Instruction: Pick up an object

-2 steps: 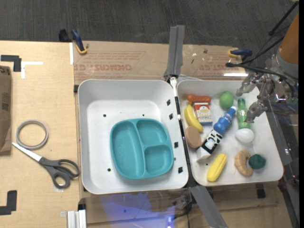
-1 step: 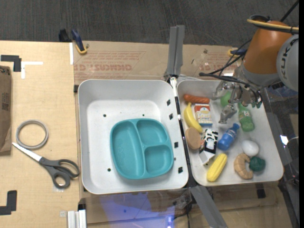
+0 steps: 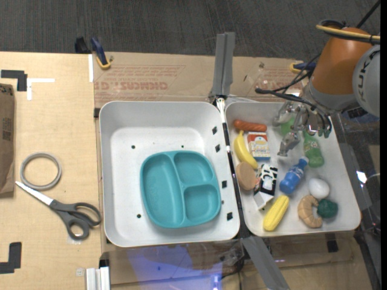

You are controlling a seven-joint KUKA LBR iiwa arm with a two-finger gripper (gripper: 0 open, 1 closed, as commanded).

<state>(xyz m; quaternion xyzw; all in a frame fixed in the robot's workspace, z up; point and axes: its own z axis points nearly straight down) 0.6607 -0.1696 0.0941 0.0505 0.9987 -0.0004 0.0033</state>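
My gripper (image 3: 300, 132) hangs over the back right part of the right bin (image 3: 347, 180), its fingers spread open with nothing clearly held. A green object (image 3: 314, 154) lies just below and to its right. The bin also holds a banana (image 3: 243, 150), an orange sausage (image 3: 250, 126), a small carton (image 3: 259, 145), a blue bottle (image 3: 292, 177), a yellow corn cob (image 3: 276, 212), a white egg (image 3: 318, 188), a dark green ball (image 3: 328, 208), a tan pastry (image 3: 309, 212), a brown round piece (image 3: 246, 176) and a black-and-white item (image 3: 266, 180).
The left bin (image 3: 115, 138) holds a teal divided plate (image 3: 180, 188). On the bench to the left lie scissors (image 3: 68, 211) and a tape roll (image 3: 40, 170). Cardboard (image 3: 151, 77) lies behind the bins, with a blue clamp (image 3: 99, 52) at its corner.
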